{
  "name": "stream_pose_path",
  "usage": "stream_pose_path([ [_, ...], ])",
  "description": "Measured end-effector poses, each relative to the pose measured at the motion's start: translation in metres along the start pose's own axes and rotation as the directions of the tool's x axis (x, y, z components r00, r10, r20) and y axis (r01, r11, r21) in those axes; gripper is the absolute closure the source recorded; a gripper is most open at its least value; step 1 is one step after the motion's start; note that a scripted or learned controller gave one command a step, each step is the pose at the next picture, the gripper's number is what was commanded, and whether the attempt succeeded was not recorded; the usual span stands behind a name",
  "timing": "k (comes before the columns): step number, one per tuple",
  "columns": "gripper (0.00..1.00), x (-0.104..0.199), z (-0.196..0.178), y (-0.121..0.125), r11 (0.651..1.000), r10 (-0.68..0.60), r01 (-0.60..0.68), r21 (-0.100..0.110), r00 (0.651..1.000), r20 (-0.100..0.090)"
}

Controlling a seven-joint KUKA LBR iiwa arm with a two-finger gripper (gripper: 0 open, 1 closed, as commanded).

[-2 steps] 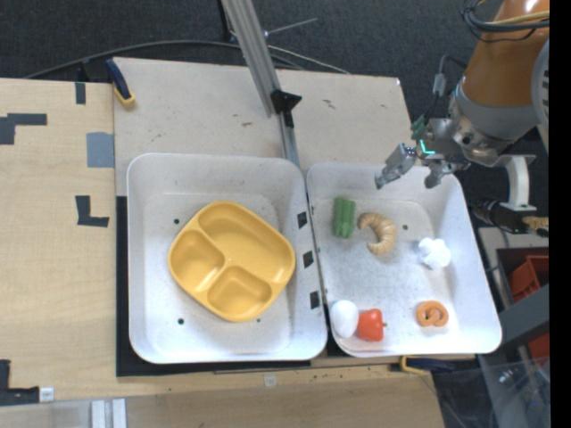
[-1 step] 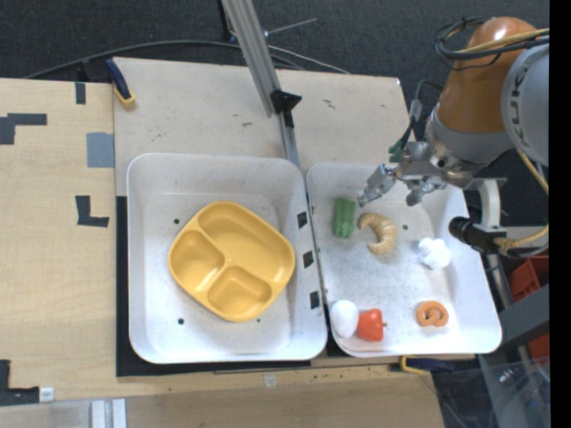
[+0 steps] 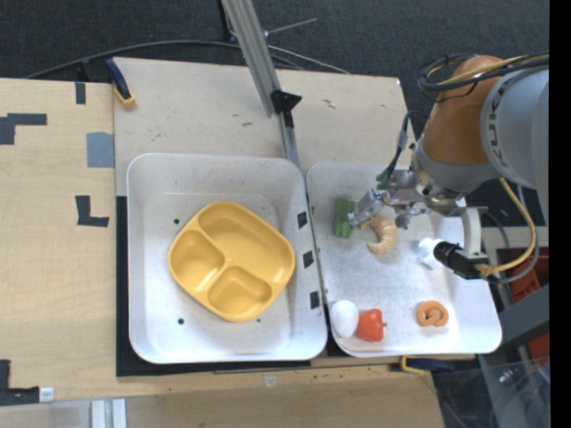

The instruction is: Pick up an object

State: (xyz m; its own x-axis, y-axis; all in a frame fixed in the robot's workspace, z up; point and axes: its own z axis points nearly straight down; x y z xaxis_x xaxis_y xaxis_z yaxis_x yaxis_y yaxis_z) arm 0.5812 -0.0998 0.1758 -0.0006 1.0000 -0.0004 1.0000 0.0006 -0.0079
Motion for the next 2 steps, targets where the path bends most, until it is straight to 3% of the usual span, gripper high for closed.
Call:
stream_pose_path([
  [1, 0.00, -0.006, 0.046, -0.001, 1.000, 0.000, 0.000, -0.001, 1.000, 0.000],
  [2, 1.00, -0.005, 0.033, 0.000, 1.000, -0.002, 0.002, -0.004, 1.000, -0.001],
])
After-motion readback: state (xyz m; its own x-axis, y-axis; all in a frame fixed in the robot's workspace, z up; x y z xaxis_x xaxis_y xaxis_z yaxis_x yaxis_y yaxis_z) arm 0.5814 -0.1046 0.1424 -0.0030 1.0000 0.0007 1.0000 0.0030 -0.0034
